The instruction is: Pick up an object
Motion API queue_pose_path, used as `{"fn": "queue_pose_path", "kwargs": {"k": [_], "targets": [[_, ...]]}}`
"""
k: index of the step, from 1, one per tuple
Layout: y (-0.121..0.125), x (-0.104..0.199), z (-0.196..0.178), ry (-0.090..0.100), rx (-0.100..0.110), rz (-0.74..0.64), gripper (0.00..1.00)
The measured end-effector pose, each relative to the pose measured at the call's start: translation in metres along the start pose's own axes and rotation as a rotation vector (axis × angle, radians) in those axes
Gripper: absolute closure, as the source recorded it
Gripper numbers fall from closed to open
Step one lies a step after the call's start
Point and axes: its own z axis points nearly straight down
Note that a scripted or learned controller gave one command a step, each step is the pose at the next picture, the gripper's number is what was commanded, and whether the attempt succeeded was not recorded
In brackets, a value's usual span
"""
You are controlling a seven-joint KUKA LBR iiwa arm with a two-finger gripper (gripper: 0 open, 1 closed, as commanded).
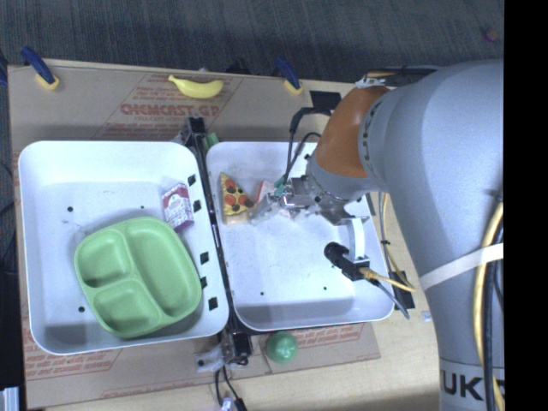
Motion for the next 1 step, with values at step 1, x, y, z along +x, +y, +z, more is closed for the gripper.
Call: {"fn": "queue_pose_path", "kwargs": {"k": [1], "targets": [[0.0455,0.0426,-0.0003,-0.003,0.000,0.000,0.00]]}}
